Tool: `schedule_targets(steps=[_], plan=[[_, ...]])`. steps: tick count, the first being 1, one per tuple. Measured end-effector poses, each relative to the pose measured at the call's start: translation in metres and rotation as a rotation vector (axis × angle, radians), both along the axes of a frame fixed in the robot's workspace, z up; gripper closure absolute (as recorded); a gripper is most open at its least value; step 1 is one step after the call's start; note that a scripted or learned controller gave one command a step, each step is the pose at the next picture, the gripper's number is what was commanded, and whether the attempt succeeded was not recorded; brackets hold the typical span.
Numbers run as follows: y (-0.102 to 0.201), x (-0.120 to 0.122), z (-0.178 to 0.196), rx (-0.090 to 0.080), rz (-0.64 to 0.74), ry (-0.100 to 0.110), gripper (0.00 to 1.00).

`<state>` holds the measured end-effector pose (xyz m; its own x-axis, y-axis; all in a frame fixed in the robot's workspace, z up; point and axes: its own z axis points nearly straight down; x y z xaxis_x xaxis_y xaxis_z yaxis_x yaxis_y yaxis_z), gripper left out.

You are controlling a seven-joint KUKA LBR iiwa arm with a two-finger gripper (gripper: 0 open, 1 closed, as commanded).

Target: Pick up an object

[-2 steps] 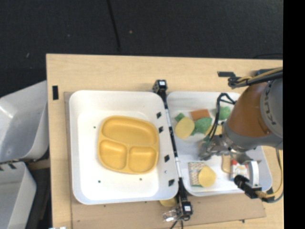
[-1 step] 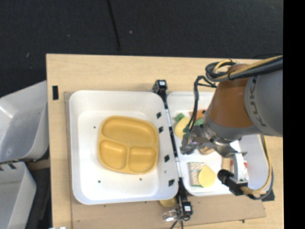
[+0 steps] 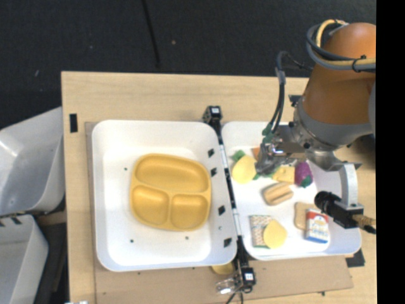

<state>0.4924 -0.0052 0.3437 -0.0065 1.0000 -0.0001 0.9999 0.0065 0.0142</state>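
Dark floor is surrounding a pale wooden bench (image 3: 158, 97) bearing two white bins. A yellow tray (image 3: 169, 190) with three compartments is lying in the left bin (image 3: 107, 233). Toy foods are crowding the right bin (image 3: 247, 135): a lemon (image 3: 242, 169), bread roll (image 3: 277, 194), purple piece (image 3: 304, 173), yellow disc (image 3: 274, 234) and small carton (image 3: 317, 226). The gripper (image 3: 267, 163) is hanging low just beside the lemon; I cannot tell how its claw is standing.
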Motion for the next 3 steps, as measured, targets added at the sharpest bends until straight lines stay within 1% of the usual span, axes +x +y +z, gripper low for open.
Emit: schedule_targets(steps=[1, 2, 3], plan=[[0.042, -0.001, 0.037, 0.000, 0.001, 0.012, 1.00], [0.164, 0.021, 0.030, 0.001, 0.007, 0.016, 1.00], [0.190, -0.002, 0.066, 0.001, 0.001, 0.013, 1.00]])
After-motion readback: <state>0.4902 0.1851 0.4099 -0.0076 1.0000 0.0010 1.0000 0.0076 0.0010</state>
